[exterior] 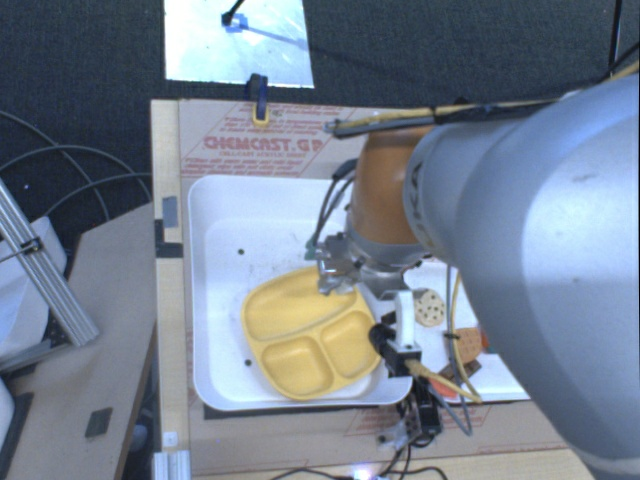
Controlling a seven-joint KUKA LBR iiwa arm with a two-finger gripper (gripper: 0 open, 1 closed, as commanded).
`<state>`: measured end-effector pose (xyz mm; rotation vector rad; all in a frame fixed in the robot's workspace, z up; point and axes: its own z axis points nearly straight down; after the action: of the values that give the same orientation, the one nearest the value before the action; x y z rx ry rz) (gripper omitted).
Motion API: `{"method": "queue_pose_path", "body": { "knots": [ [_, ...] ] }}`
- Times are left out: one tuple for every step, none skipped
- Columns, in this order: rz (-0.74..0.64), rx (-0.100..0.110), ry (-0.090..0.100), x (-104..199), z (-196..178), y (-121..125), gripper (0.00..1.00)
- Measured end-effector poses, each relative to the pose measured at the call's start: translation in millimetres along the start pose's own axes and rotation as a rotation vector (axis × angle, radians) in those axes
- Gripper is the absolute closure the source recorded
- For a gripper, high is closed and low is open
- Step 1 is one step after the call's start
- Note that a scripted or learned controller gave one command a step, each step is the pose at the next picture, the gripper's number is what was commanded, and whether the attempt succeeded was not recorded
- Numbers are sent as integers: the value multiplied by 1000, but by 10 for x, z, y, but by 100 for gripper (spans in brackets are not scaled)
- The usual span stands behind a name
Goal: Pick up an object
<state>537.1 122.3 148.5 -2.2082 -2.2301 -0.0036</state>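
Yellow plastic plate [295, 318], with three compartments, is noted in the left bin [205, 268], lying flat toward the near right corner of the bin floor, its right edge close to the bin wall. Gripper [333, 278] is seen at the plate's far rim, over the raised edge of the large compartment; contact cannot be confirmed from this slant. Whether the gripper is spread or pressed together cannot be told, as the arm [520, 228] hides it from above. Nothing is seen to be held. Key relation: the bulk of the plate lies toward the camera and slightly left of the gripper, so only the rim is placed directly beneath it. The outline is nearly round; the main divider is seen running from lower left to upper right, and no clear long axis is judged. A rim pinch is judged likeliest, with slipping off the thin edge a risk. A small speckled disc [430, 308] is noted to the plate's right.
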Motion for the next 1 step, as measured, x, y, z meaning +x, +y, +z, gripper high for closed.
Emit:
{"method": "queue_pose_path", "body": {
  "knots": [
    [10, -6, -3, 191, 450, -212, 100]
  ]
}}
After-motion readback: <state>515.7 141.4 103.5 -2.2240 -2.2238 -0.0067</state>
